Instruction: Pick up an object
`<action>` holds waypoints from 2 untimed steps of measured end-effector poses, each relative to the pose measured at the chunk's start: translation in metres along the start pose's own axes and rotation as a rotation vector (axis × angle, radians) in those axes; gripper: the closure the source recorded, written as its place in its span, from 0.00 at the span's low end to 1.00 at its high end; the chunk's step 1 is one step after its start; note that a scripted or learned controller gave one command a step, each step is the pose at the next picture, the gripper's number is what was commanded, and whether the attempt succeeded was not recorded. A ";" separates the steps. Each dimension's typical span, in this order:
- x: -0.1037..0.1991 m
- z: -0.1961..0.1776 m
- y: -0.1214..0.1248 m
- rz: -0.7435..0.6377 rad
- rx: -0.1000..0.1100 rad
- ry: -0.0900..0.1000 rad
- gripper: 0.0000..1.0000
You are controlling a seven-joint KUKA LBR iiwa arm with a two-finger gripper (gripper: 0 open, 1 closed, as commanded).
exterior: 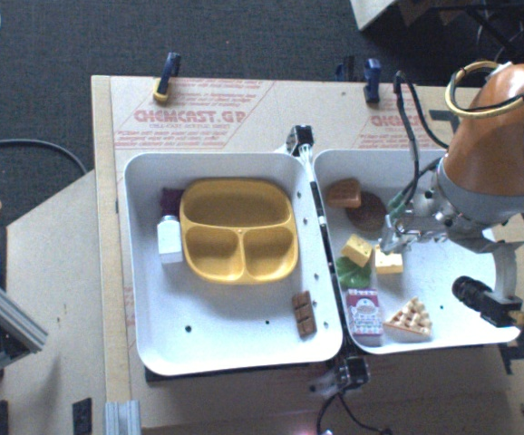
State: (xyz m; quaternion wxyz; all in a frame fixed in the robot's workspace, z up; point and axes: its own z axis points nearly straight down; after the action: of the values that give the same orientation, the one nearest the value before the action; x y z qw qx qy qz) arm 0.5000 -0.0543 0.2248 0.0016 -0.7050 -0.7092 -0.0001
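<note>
The hand [394, 239] hangs low in the right bin [480, 332], just above a pale cheese block [388, 263]. Whether it is open or closed, I cannot tell. A yellow wedge [358, 249] lies beside it.

The scene is lit evenly and fairly brightly from above. The two white bins [144, 270] are rendered almost overexposed, with slight glare on their rims. Soft, short shadows are cast beside the yellow tray [239, 229]. The dark floor [53, 25] is underexposed. Mild softness and coarse grain are seen throughout.
</note>
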 end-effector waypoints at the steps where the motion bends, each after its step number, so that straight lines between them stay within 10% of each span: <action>1: 0.057 -0.009 0.006 0.000 -0.005 -0.002 1.00; 2: 0.101 0.002 0.002 0.002 0.002 -0.001 1.00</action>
State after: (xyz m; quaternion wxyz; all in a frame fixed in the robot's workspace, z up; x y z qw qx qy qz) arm 0.5019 0.0470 0.2230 0.0018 -0.7056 -0.7086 0.0009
